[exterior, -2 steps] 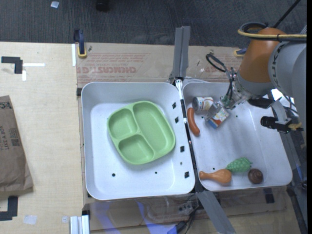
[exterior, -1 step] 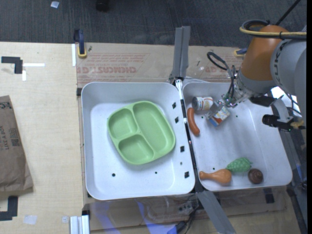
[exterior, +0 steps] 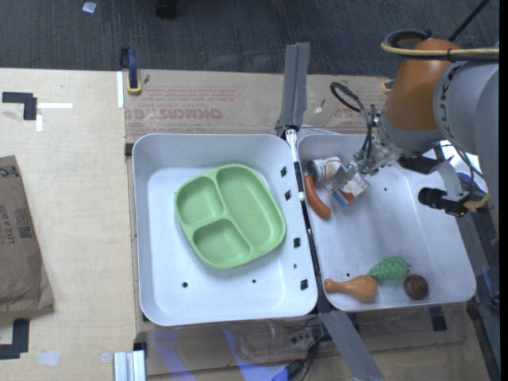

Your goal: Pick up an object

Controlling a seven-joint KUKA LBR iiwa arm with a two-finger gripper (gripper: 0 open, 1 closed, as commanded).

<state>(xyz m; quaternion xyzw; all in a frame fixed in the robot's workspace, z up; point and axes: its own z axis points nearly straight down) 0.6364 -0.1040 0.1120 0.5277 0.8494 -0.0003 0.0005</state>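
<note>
Camera view, items placed relative to the right bin [exterior: 444, 236].

- Orange squash-shaped toy [exterior: 353, 287]: lying on its side near the bin's front wall.
- Green knobbly toy [exterior: 389, 269]: just behind the squash toy, touching it.
- Dark brown round object [exterior: 416, 286]: at the bin's front right, beside the green toy.
- Orange-red sausage toy [exterior: 316, 198]: along the bin's left wall, midway back.
- Small can with printed label [exterior: 326, 167]: at the bin's back left, just behind the sausage toy.
- Gripper [exterior: 350, 184]: lowered into the bin's back left, just beside the can; whether its jaws stand wide or narrow cannot be told.
- Left bin [exterior: 159, 292]: adjoining the right bin's left wall, holding a green three-compartment plate [exterior: 230, 214].
</note>
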